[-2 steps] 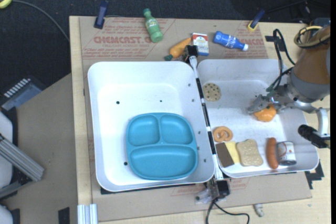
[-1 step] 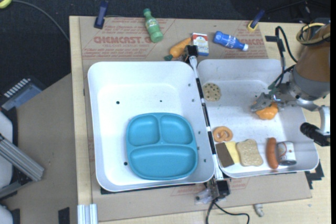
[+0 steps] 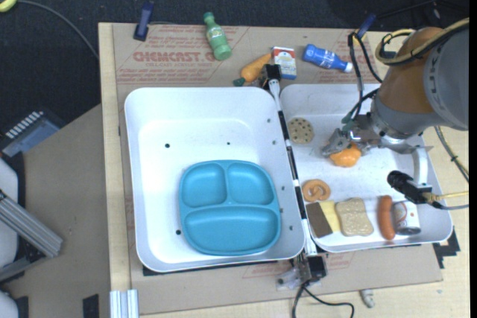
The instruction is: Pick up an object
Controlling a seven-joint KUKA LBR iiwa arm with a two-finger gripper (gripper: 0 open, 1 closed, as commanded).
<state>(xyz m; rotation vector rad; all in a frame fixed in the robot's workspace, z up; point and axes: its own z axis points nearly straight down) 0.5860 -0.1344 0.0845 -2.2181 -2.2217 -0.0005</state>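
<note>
From my station I see the arm [image 3: 421,82] reaching in from the right over the right bin [image 3: 313,97], its pincer [image 3: 344,141] down low just above a small orange object [image 3: 346,157] lying on the bin floor near the middle. The metal fingers sit right at the top of that orange piece, but I cannot tell whether they are spread or pressed together, nor whether they truly grip it. In the same bin I make out a round speckled cookie [image 3: 301,130] toward the far left corner, a glazed doughnut [image 3: 316,191] by the left wall, then along the near edge a dark brown slab [image 3: 322,218], a slice of bread [image 3: 354,217], a sausage [image 3: 385,217] and a small can [image 3: 406,217]. The left bin [image 3: 149,130] holds a blue plate [image 3: 229,206] with 3 compartments. Beyond the bins, on the table [image 3: 179,48], lie a green bottle [image 3: 218,37], a blue bottle [image 3: 326,59], a small carton [image 3: 284,62] and an orange piece [image 3: 256,68].
</note>
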